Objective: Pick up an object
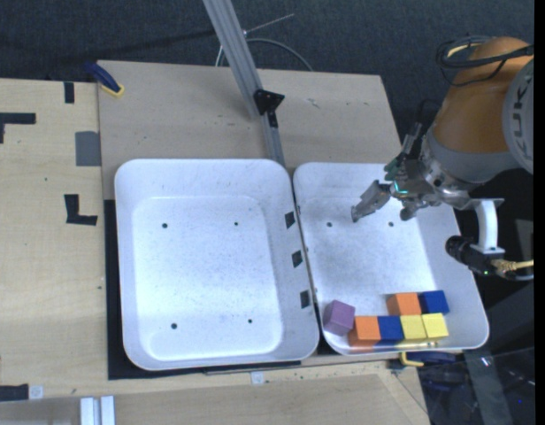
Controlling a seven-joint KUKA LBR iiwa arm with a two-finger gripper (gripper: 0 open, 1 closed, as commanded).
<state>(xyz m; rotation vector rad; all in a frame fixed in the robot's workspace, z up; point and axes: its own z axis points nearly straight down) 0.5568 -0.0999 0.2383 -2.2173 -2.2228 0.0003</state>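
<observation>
Several small blocks lie along the near edge of the right bin [361, 264]: a purple block [341, 315], an orange block [367, 328], a blue block [390, 328], two yellow blocks [414, 327], and behind them another orange block [402, 305] and another blue block [433, 302]. My gripper [380, 214] hangs over the far part of the right bin, well away from the blocks. It is open, its fingers spread apart with nothing between them.
The left bin [206, 264] sits beside the right one, their rims touching in the middle. A slanted metal pole [241, 56] with a black clamp reaches down to the bins' far edge. The wooden bench surrounds both bins.
</observation>
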